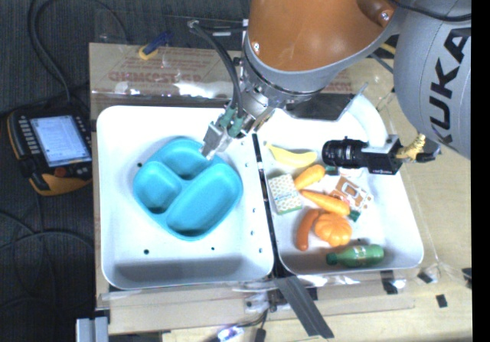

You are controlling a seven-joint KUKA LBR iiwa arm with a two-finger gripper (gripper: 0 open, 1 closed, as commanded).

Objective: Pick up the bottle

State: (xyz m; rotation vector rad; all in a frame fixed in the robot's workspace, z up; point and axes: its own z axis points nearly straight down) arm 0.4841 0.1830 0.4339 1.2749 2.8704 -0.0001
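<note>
One tool (217, 138) is seen over the left bin's (122, 256) blue tray (187, 187) | finger state cannot be told | green bottle (354, 255) lies in the right bin (409, 237).

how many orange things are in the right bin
4. One sits beside the banana, one long carrot-like piece mid-bin, one sausage-like piece below it, and a rounder one beside that. Others may be hidden.

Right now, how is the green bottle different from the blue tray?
The bottle is dark green, small and slim; the tray is bright blue, broad and split into compartments. The bottle lies on its side in the right bin, among toy food; the tray sits flat in the left bin, under the gripper. Both rest inside white bins.
</note>
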